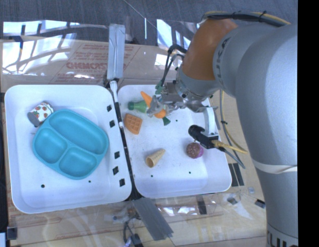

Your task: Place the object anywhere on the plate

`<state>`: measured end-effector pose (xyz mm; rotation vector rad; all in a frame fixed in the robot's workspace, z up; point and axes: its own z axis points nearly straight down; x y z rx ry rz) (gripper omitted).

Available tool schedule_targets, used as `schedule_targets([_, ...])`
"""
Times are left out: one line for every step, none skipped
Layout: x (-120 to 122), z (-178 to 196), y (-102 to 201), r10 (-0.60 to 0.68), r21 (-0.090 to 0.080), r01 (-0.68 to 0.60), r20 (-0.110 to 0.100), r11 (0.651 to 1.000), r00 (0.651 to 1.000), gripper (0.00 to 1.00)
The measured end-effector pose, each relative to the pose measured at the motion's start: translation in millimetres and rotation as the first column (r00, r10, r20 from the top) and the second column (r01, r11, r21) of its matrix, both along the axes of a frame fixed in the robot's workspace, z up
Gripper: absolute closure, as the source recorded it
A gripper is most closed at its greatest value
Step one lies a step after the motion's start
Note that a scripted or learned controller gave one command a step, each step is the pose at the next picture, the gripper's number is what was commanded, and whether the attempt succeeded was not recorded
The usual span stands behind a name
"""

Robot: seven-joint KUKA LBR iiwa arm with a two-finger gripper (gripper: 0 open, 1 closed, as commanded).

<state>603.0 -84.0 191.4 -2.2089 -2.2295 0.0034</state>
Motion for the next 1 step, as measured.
schedule_targets([-69.8, 7.9, 112.7, 0.008, 0.001, -0.008, -0.001, 1.000, 1.000, 1.00])
